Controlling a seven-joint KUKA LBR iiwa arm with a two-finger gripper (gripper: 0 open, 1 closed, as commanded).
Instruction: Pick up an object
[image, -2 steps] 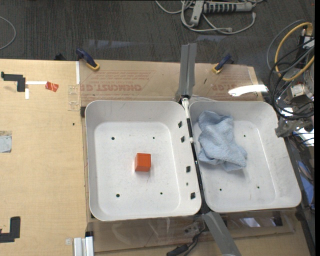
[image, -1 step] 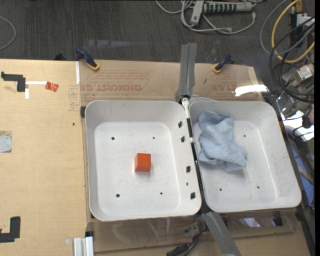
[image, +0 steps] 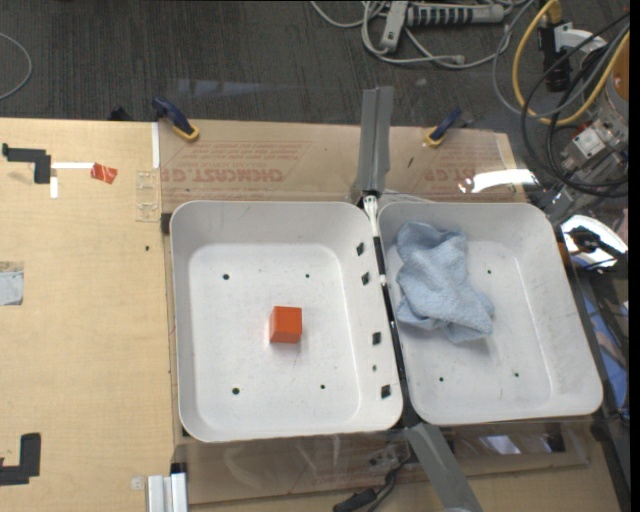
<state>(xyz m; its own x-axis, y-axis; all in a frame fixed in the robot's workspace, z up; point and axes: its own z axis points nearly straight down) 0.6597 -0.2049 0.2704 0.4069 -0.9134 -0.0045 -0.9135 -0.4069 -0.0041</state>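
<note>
Orange block (image: 286, 325): small, rigid, likely light; pinch across opposite flat faces. Blue cloth (image: 440, 282): soft, limp; pinch raised fold. Claw state: cannot tell.

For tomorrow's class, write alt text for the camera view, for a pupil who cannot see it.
Two shallow white bins sit side by side on a bench, seen from above. The left bin holds an orange block near its middle; the right bin holds a crumpled light-blue cloth against its left side.
</note>
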